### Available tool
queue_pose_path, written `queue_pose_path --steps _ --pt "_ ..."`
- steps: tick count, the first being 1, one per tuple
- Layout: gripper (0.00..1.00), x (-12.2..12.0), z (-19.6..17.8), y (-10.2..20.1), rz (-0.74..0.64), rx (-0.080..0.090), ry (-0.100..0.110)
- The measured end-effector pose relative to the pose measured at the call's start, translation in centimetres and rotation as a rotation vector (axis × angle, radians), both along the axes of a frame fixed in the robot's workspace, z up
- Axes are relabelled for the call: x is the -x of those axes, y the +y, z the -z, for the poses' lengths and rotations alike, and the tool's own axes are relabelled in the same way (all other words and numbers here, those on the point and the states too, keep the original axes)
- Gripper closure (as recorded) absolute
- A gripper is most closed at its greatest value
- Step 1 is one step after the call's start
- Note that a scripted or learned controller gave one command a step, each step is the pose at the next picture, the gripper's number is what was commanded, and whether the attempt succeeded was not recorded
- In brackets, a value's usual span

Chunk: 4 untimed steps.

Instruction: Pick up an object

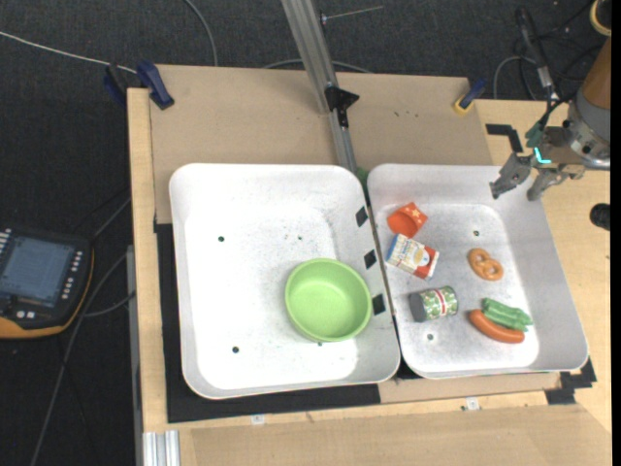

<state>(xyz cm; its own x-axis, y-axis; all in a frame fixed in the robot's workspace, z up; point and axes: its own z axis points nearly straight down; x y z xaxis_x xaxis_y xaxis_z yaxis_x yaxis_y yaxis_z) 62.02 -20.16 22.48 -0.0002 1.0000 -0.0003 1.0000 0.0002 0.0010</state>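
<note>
**Gripper open above right bin's far corner, nothing held**

Left of the bench, on the dark floor: a handheld control pad [37, 280] with a lit screen.

Left bin [209, 212]: a green bowl [328, 300] sits upright near its front right corner, close to the wall it shares with the other bin.

Right bin [558, 299]: an orange-red carton [408, 220] at the back, a small white carton [411, 256] just in front of it, and a can [433, 304] lying on its side nearer the front. Further right, a pretzel [484, 264]; in front of that, a green pea pod [506, 314] touching an orange sausage [497, 327].

Gripper [526, 180]: over the right bin's far right corner, fingers spread apart, nothing between them. Well apart from every item.
</note>
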Motion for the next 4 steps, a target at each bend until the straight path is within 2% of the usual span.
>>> queue_pose_path --steps 1,2,3,4 --pt "0.00 0.0 0.0 0.0 0.000 0.000 0.000" --pt "0.00 -0.5 5.9 0.6 -0.001 -0.001 0.005" --pt "0.00 0.1 11.2 1.5 0.000 -0.001 0.005" --pt "0.00 0.2 13.0 1.6 0.000 -0.001 0.002"
